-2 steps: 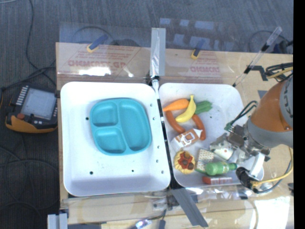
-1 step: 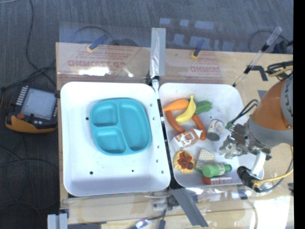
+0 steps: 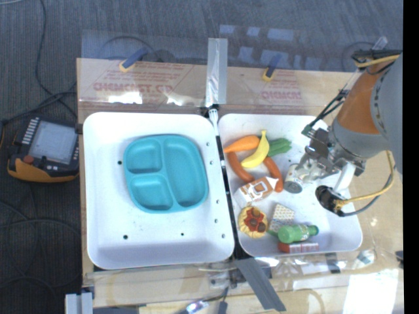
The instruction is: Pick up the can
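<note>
Bench [image 3: 157,87] carries two white bins side by side. Left bin [image 3: 108,175] holds a blue divided plate [image 3: 163,173]. Right bin [image 3: 347,231] holds the clutter: carrot [image 3: 239,143], banana [image 3: 259,153], something green [image 3: 280,146] behind the banana, a hot dog [image 3: 272,171], a small carton [image 3: 256,189], a pizza slice [image 3: 253,220], a green bottle [image 3: 298,231] and a red item [image 3: 300,246] at the near edge.

Arm [image 3: 366,110] reaches in from the right; gripper [image 3: 302,174] is low over the right bin. The can [image 3: 293,183], silvery, sits directly at the gripper, just right of the hot dog. Whether the fingers are open or closed on it cannot be told; they blur into the can.

Step judged: grasp stage, can not clearly lifted. Next move calls for a firm close on the can, then a straight lift clear of the hot dog and carton.
</note>
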